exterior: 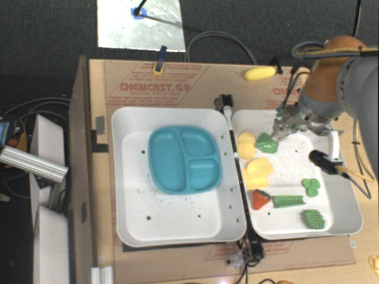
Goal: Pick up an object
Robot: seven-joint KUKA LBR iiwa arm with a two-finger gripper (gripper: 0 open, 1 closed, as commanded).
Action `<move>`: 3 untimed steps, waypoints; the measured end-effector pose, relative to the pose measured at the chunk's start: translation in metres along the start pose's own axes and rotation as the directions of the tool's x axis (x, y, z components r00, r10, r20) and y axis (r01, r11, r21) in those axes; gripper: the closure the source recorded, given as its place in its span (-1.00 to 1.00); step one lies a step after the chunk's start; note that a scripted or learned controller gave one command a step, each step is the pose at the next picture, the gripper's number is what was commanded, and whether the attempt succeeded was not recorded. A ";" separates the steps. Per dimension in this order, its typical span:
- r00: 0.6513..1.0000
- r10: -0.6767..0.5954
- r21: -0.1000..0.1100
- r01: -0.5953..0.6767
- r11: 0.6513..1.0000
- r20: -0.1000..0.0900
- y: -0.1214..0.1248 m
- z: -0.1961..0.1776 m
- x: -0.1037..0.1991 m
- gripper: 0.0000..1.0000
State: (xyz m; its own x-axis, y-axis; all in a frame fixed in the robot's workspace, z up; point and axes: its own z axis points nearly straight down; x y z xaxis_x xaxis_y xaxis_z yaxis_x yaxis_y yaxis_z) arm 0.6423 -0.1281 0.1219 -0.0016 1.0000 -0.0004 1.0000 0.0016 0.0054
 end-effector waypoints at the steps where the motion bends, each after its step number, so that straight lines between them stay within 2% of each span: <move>1: 1.000 0.000 0.001 0.000 1.000 0.000 0.000 0.000 0.000 -1.00; 2: 1.000 0.002 0.007 -0.002 1.000 0.000 -0.019 0.039 -0.014 -1.00; 3: 1.000 0.004 0.014 -0.004 1.000 -0.003 -0.133 0.038 0.005 -1.00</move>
State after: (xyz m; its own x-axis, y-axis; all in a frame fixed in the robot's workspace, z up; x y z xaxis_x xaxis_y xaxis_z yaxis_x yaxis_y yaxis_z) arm 0.5091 -0.1230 0.0835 0.0021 1.0000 0.0031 1.0000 -0.0020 -0.0089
